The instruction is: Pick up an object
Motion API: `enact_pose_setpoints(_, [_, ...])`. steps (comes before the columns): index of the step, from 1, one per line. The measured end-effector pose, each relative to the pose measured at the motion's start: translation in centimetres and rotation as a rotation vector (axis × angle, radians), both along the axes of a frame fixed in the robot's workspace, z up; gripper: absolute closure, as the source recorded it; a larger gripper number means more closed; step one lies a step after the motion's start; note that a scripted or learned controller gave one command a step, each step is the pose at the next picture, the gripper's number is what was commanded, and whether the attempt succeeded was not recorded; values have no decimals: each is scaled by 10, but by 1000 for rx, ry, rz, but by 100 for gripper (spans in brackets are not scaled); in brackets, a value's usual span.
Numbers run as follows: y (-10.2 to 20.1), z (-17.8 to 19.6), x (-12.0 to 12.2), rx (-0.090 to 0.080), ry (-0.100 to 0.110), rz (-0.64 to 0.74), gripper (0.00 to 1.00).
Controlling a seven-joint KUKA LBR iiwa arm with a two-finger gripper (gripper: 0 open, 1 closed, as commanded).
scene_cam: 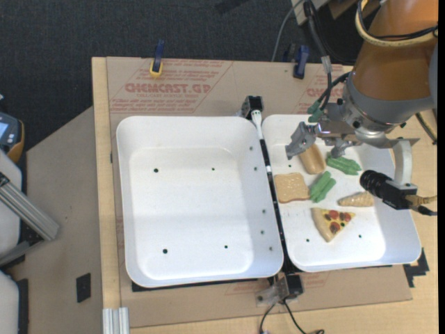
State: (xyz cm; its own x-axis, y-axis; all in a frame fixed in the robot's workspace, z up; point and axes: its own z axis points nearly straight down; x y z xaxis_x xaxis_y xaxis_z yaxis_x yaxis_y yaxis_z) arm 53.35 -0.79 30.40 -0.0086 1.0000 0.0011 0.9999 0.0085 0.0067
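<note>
The metal gripper hangs just above a smooth tan bread roll; I cannot tell its grip. Below the roll lies a flat toast slice, with ridged green pods right and a triangular pizza wedge lower right, in the right bin.

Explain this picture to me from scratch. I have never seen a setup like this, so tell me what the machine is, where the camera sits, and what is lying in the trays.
This is a robot arm, grey and orange, reaching in from the right. One camera looks down at a slant on a bench. At the arm's end is its claw, hovering over the right tray.

Two shallow white trays sit side by side on a cardboard sheet. The right one holds toy food: a bread roll, a slice of toast, green bean pods, a pizza slice and a pale wedge. The left tray sits beside it.

Whether the claw grips anything is not clear from this angle.
</note>
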Motion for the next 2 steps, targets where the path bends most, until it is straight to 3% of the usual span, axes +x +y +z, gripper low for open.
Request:
enact_pose_setpoints(1, [-51,167,0,-5,-16,-13,0])
enact_pose_setpoints(2, [3,237,-56,1,-6,-2,0])
